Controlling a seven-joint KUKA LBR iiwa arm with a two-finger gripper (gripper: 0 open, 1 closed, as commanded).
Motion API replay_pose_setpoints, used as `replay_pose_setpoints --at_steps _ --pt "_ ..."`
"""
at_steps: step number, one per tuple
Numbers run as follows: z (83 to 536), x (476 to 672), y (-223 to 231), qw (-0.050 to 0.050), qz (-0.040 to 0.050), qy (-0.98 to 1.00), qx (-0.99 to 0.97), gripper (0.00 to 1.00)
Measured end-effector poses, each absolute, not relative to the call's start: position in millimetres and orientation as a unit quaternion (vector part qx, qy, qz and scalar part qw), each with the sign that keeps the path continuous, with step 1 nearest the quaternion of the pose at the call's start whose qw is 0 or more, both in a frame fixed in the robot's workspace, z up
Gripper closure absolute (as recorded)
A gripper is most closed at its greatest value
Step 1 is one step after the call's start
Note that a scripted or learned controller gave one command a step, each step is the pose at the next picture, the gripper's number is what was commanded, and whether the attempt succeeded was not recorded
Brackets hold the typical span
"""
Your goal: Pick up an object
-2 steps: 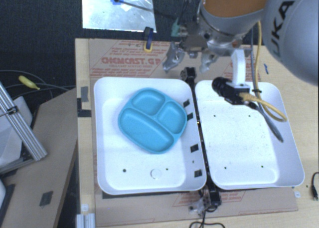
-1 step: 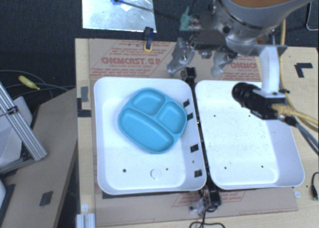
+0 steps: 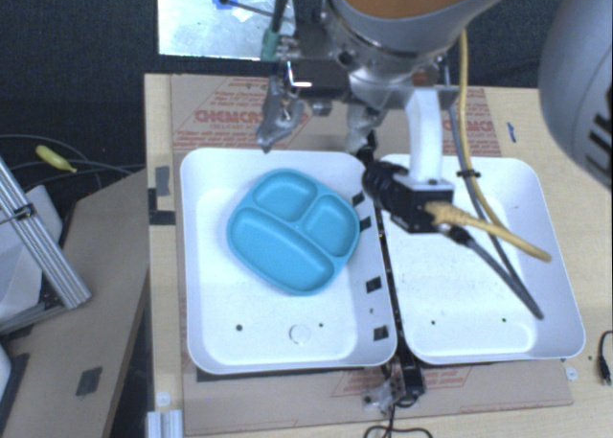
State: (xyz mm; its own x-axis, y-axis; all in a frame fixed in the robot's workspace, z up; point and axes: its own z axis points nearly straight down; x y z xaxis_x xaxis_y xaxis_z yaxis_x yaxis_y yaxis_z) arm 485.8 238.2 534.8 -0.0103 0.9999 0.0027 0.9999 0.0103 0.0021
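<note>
End effector (image 3: pixel 316 134) hangs over the 12 o'clock rim of the left bin (image 3: pixel 201 264). Its two fingers (image 3: pixel 276 125) are spread apart with nothing between them, so it is open and carries no load. One fingertip points down at the bin's 11 o'clock corner. The other sits above the rim near the shared wall between the two bins.

A blue divided plate (image 3: pixel 292 230) lies flat on the floor of the left bin, a little toward 12 o'clock from the bin's middle. It is a rounded oblong, and its long axis runs from 10 o'clock to 4 o'clock. The single large compartment runs along its 7 o'clock side. Two smaller compartments sit side by side along its 1 o'clock side.

At 3 o'clock the plate's edge comes just beside the wall the left bin shares with the right bin (image 3: pixel 565 331), leaving a thin gap there. At 9 o'clock a wider strip of white floor separates the plate from the bin wall. At 12 o'clock there is a narrow band of floor between the plate and the rim under the fingers. The broadest bare stretch lies at 6 o'clock, between the plate and the near wall.

Both bins rest side by side, walls touching, on a cardboard sheet (image 3: pixel 220 110) with red print that covers the surface (image 3: pixel 105 225).
</note>
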Motion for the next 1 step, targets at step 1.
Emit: replay_pose_setpoints --at_steps 1 --pt "410.6 485.3 234.1 0.002 0.0057 -0.707 -0.707 0.0"
